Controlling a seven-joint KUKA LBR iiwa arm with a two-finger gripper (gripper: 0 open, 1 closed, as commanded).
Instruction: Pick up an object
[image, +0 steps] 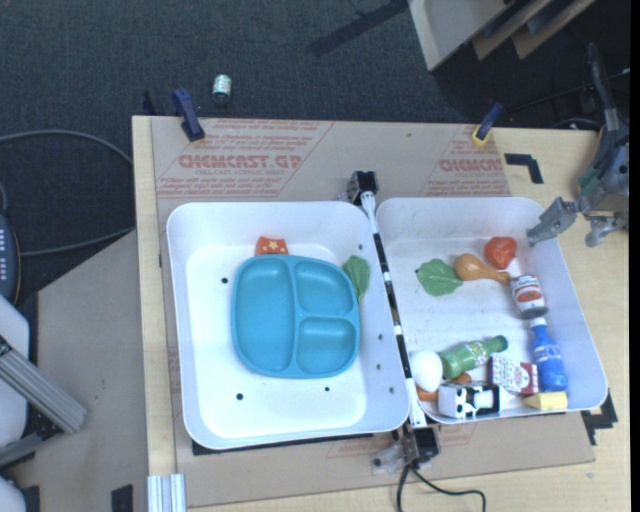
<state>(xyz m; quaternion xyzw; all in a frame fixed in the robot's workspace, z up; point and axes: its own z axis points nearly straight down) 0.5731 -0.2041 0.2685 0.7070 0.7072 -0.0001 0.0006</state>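
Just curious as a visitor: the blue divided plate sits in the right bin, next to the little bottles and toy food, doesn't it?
Not quite. The camera view shows the blue divided plate in the left bin, not the right one. The little bottles, such as the blue one, and the toy food lie in the right bin, so the plate is apart from them.

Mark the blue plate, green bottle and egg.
blue divided plate (296, 316), camera view, ridge between its compartments
green bottle (470, 355), camera view, mid body
white egg (427, 369), camera view, top of shell

Glossy plastic blue tray, smooth white bins, matt cardboard sheet
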